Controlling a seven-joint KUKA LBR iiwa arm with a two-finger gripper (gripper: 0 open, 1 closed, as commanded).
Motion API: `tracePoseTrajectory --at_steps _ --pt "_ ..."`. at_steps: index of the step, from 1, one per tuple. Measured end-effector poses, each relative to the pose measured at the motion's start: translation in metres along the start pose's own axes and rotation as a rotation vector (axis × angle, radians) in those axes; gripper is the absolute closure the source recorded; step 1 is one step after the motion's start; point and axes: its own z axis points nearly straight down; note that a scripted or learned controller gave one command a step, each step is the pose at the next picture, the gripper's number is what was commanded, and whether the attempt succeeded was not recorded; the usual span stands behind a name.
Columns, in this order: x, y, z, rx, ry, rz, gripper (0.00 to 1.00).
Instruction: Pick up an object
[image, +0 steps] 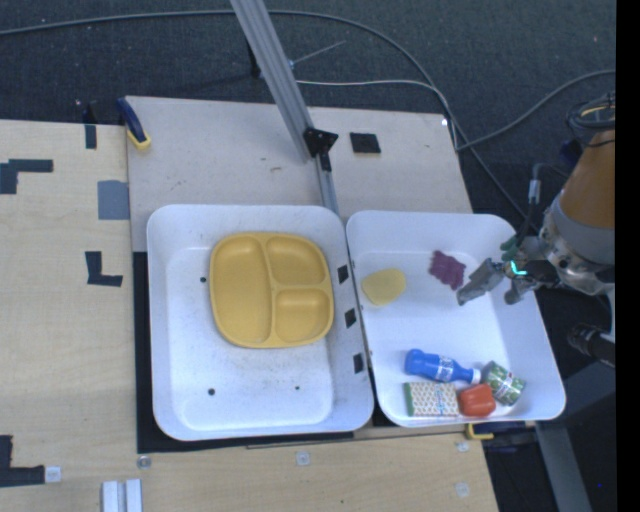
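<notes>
The right bin (400, 228) holds a purple lump (447, 268), a pale yellow rounded piece (383, 286), a blue bottle (436, 366), a green patterned packet (432, 399), an orange-red piece (477, 401) and a small green can (503, 383). My gripper (494, 284) hovers over the right side of this bin, just right of the purple lump. Its two dark fingers are spread apart and nothing sits between them.
The left bin (175, 330) carries a yellow divided plate (271, 288). A slanted metal pole (284, 82) rises behind the bins. A blue and yellow clamp (133, 124) rests on the bench's back left. Cables trail across the dark floor at the back.
</notes>
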Motion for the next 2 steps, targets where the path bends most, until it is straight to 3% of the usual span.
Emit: tracePoseTrajectory --at_steps 1,2 --pt "0.0 0.0 -0.001 -0.002 0.0 0.0 0.0" --pt "0.004 -0.007 0.046 0.003 0.0 0.001 0.0"
